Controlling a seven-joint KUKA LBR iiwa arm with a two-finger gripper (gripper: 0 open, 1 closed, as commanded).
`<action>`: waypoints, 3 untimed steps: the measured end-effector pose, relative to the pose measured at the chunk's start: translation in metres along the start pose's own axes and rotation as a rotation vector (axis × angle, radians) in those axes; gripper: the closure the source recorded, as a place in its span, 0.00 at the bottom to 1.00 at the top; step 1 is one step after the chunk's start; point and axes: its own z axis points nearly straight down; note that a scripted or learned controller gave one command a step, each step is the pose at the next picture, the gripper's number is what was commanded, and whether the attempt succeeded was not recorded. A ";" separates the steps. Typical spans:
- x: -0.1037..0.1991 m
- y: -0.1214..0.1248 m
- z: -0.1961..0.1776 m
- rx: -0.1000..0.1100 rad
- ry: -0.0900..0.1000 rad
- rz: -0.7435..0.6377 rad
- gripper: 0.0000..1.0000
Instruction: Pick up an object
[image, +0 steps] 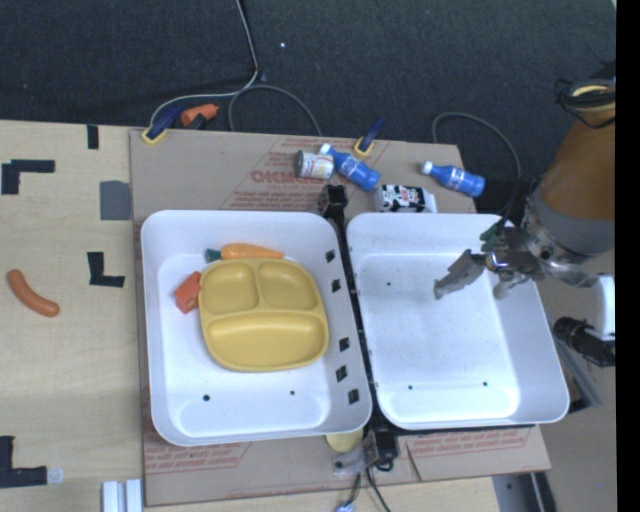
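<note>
Yellow tray (265, 325) lies frame-left; pincer (470, 275), released and empty, hovers right. Approach step: next needs leftward reach.

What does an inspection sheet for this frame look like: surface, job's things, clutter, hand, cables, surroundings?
Surface: brown cardboard sheet on a wooden bench, bearing a left white bin and a right white bin side by side.
Job's things: yellow divided plate in the left bin, with a carrot by its far edge and an orange piece at its left.
Clutter: two blue bottles, a small can and a black-and-white packet beyond the bins; a sausage on the bench at left.
Hand: the hand is over the right bin, nothing between its fingers.
Cables: thin wires loop at the far side.
Surroundings: dark cloth behind the bench.
</note>
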 end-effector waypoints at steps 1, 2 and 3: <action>-0.031 0.017 0.190 0.006 -0.002 0.002 0.00; 0.017 0.084 0.189 -0.007 -0.004 -0.004 0.00; 0.014 0.133 0.190 -0.005 -0.002 -0.001 0.00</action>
